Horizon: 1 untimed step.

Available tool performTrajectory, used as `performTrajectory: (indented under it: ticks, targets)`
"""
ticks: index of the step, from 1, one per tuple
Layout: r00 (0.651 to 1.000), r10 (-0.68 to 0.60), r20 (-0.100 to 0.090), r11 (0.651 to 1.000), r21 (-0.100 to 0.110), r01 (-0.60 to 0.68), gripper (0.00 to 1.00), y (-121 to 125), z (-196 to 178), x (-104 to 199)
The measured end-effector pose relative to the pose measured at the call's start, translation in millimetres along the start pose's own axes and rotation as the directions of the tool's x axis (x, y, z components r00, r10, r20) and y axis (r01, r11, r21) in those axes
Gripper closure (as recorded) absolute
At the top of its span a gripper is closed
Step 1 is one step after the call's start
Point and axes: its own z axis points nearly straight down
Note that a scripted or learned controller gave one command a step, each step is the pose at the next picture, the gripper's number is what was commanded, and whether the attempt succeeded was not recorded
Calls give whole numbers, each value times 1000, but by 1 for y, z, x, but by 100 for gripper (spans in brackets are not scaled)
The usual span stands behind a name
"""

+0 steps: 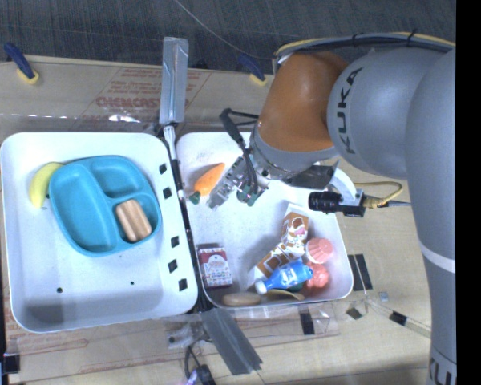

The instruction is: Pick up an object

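A carrot [208, 178] lies in the right bin [248, 239], in its far left part, close to the wall it shares with the left bin [16, 239]; its orange body slants up to the right and its green end points down toward the divider. The gripper [239, 184] hangs just to the right of it, tilted, its metal fingers [221, 192] reaching down-left so that they sit right beside the carrot's lower edge; whether they touch it cannot be told, and the carrot is not seen between them. How the jaws stand, spread or pressed together, cannot be told from this angle. Above the gripper the orange band [301, 103] and the grey arm [393, 111] come in from the right. At the near end of the right bin a small red and white box [215, 265] lies by the left wall, and a cluster of small toys [298, 259], brown, pink and blue, is heaped toward the near right corner. In the left bin, a blue divided plate [88, 207] holds a brown bread roll [133, 220] in its near right compartment, and a yellow banana [40, 184] lies against the plate's far left rim.
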Motion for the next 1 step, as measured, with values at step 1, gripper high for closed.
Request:
performTrajectory:
  ticks: [1]
  targets:
    - [769,-639,6,769,1,639,100,13,-28,26]
